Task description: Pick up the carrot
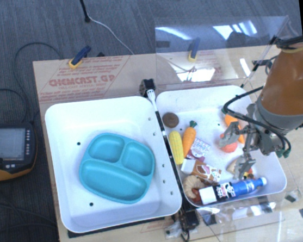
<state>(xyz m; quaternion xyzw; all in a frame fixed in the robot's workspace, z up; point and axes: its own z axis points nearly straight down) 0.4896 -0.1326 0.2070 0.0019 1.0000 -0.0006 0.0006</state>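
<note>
A robotics lab — teach pendant, clamped test board, carpet.

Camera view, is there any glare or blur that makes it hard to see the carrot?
Camera view: glare streaks the clear sheet behind the right bin; the carrot sits evenly lit and fairly sharp beside the corn; the gripper looks slightly soft.

A dark grey carpet with a fine diagonal weave covers the floor around the bench. The bench top is a brown board printed with red lettering, held at its far edge by a blue and yellow clamp. A clear sheet stands at the far right, catching bright reflections, perhaps from ceiling lights. A black cable trails across the carpet, and a handheld control pendant lies at the left.
</note>
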